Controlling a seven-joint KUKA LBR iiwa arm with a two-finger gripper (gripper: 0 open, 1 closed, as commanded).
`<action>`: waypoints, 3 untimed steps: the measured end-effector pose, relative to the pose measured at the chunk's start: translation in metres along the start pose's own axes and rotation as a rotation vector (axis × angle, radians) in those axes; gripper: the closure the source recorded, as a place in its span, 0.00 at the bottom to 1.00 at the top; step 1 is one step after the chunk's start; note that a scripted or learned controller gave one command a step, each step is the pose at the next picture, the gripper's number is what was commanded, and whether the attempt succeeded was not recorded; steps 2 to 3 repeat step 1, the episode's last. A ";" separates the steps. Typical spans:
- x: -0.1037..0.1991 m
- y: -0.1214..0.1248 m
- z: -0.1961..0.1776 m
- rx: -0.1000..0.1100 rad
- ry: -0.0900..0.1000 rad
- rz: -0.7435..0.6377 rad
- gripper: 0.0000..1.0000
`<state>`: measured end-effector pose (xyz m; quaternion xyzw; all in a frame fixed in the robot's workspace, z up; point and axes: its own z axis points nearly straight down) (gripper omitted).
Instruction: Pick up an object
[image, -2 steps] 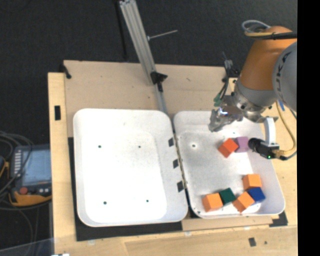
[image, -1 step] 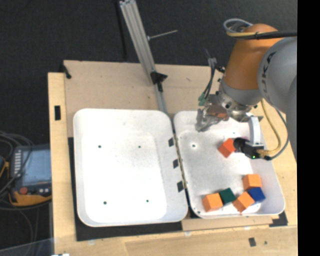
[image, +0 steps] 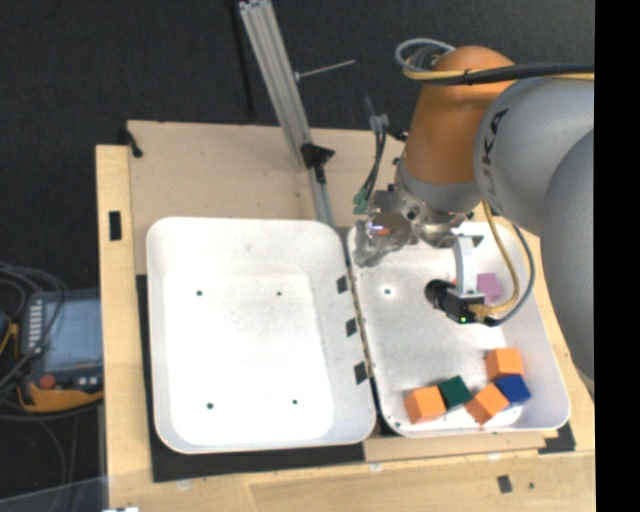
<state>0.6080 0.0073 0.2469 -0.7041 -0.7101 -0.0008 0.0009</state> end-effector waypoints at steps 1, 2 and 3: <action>0.054 -0.009 0.013 0.001 -0.002 0.002 1.00; 0.054 -0.009 0.013 0.001 -0.002 0.002 1.00; 0.054 -0.009 0.013 0.001 -0.002 0.002 1.00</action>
